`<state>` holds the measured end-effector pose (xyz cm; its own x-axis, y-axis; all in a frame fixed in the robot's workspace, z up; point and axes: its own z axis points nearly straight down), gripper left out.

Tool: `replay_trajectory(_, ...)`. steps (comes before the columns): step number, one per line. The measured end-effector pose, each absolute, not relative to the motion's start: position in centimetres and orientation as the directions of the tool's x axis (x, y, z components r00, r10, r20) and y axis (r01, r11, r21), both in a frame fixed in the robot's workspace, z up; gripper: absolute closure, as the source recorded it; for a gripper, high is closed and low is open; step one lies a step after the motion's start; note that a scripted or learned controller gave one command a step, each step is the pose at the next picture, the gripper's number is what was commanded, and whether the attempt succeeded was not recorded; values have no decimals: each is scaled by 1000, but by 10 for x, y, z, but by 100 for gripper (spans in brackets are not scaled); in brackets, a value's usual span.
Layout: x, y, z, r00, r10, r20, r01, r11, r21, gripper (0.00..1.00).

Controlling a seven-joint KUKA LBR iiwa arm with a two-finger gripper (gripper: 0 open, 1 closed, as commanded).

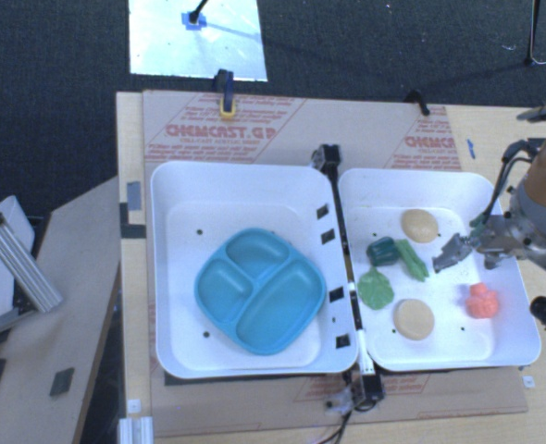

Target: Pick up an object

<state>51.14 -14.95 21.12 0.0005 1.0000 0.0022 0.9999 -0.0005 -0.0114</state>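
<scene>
My gripper (469,255) hangs over the right bin (509,340), reaching in from the right, open with nothing between its fingers. It sits just right of a green elongated piece (412,259) and above-left of a pink-red object (482,301). A tan round item (419,225) lies at the back of that bin, and a second tan round item (413,319) lies near the front. A dark green block (381,250) and a flat leafy green piece (376,290) rest by the bin's left wall.
The left bin (176,248) holds a blue divided plate (258,290). A black divider strip (340,257) runs between the two bins. Both bins stand on a cardboard sheet (282,128). Part of the grey arm (541,220) crosses the right bin's far right edge.
</scene>
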Motion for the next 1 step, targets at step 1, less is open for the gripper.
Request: replay_trajectory(1,514,-149,218,-3,1000,0,1000,3,1,0)
